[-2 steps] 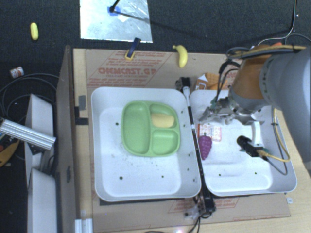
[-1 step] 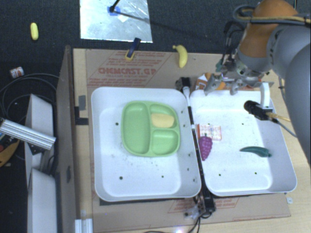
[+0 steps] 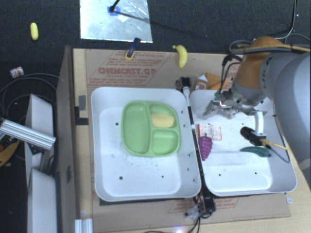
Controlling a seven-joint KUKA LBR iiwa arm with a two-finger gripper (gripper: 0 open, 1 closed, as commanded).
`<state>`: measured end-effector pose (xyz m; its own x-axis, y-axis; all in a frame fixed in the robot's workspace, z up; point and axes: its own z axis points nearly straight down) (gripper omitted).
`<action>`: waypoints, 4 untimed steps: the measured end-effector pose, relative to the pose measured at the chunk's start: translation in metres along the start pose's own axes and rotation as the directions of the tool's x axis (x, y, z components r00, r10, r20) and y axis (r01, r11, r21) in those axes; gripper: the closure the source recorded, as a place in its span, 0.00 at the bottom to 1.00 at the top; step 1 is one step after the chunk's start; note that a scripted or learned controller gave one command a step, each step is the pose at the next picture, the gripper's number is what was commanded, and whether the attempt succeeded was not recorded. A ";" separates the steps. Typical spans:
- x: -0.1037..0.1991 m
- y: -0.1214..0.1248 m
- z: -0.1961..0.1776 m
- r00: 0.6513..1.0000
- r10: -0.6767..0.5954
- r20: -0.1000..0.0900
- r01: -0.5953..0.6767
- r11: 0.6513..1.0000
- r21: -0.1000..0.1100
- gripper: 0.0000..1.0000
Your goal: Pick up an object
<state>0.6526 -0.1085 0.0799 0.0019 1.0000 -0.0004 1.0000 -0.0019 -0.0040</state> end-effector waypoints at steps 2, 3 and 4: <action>0.026 0.016 -0.002 1.000 -0.011 -0.004 0.011 1.000 -0.003 0.00; 0.018 -0.069 -0.003 1.000 -0.001 0.000 0.001 1.000 0.000 0.00; 0.019 -0.065 -0.015 1.000 -0.003 -0.001 0.003 1.000 -0.007 1.00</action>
